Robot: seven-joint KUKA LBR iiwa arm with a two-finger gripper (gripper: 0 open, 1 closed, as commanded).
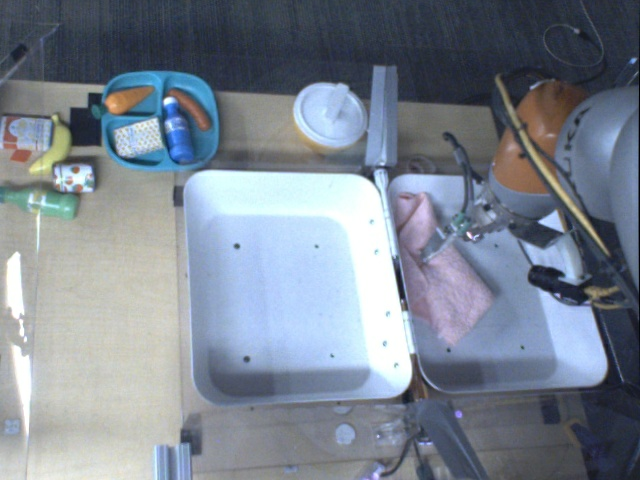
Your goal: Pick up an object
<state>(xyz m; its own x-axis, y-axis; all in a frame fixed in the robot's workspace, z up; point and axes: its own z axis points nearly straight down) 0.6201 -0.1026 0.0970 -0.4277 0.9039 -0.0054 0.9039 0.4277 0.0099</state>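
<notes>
The bench (100,318) carries two shallow white bins side by side: the left bin (290,288) and the right bin (520,338). The grey arm (590,158) with its orange band (535,138) reaches into the right bin from the right side. A pink cloth (445,278) lies crumpled along the left side of the right bin, stretching from near the top wall down toward the middle. The gripper (440,248) sits low over the cloth's upper part, its tip right on the fabric; whether its jaws are spread or pinching the cloth cannot be told. Beyond the bins stand a blue divided tray (205,118) with toy food and a white lidded cup (330,116). At the far left lie a banana (55,143), a small can (73,177) and a green bottle (40,202).
</notes>
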